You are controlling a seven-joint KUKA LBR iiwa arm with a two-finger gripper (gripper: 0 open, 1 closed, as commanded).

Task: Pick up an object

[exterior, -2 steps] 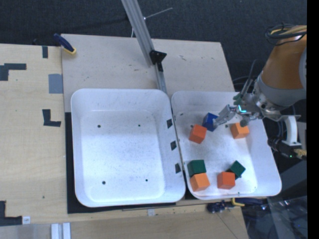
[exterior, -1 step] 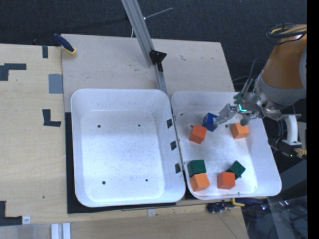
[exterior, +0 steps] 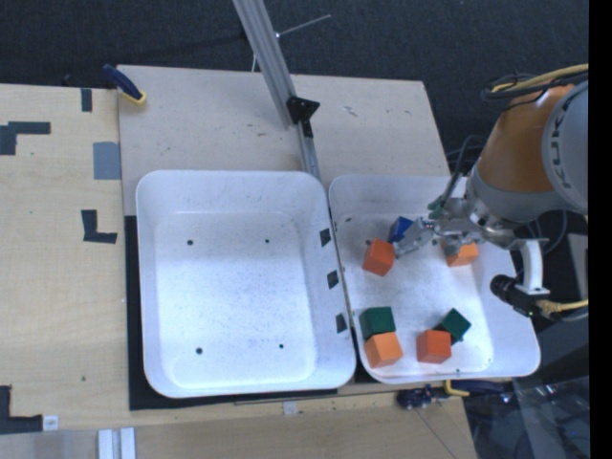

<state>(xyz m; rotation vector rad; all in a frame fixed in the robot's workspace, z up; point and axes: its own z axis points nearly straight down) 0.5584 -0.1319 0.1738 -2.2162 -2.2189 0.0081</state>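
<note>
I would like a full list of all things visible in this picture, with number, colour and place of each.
Bins: 2, white, side by side on the bench; left bin, right bin.
Orange blocks: 4, in the right bin.
Green blocks: 2, in the right bin: touching an orange block.
Blue block: 1, right bin, beside the claw.
Metal rail: 1, grey, slanting across the bench top.
Blue and yellow tool: 1, bench top left corner.
Arm: 1, grey and orange, from the right.
Claw: 1, low over the right bin.
</note>
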